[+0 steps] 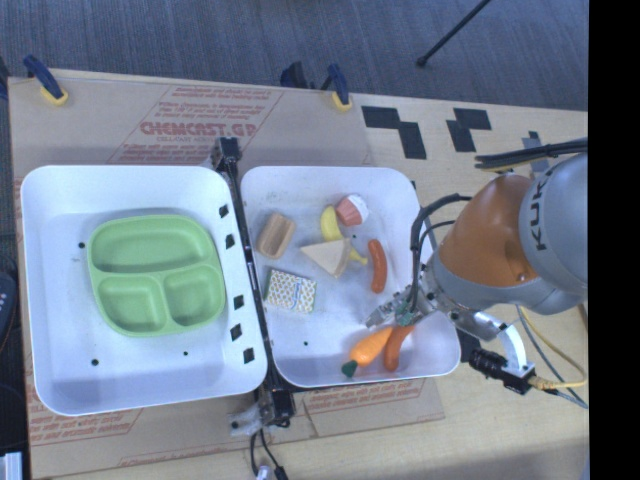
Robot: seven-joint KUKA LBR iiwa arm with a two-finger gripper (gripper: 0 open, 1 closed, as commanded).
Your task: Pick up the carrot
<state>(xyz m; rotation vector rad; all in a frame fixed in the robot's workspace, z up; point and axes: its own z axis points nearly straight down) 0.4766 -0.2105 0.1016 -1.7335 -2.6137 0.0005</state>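
The gripper (400, 313) hangs low over the right bin (300, 180), near that bin's 4 o'clock corner, at the end of the grey arm (560, 233) with its orange band (487, 240) that reaches in from 3 o'clock. Its tip is a small dark tangle against the white floor, and I cannot tell whether it is released or clenched, nor whether anything sits within it.

Just below the gripper, at its 6 o'clock, lie two orange things side by side. The carrot (368, 349) is the left one: it slants from a green stem end at 7 o'clock up to its orange body at 1 o'clock, which comes close under the gripper. Touching it on the right is a darker orange-red sausage (396, 346), more nearly upright, whose top end reaches up to the gripper tip; whether it touches the gripper is not clear.

At the gripper's 11 o'clock, a little apart, a second sausage (377, 265) lies upright. Farther on at 10 o'clock is a pale cheese wedge (325, 257), with a yellow banana (331, 224) just above it and a pink-topped cupcake (351, 209) beside that at the bin's 12 o'clock. A tan bread slice (275, 235) sits toward the bin's 10 o'clock, and a patterned waffle (290, 291) lies below it at 8 o'clock.

The left bin (50, 368) adjoins at 9 o'clock and holds a green tray (155, 271) with three compartments.
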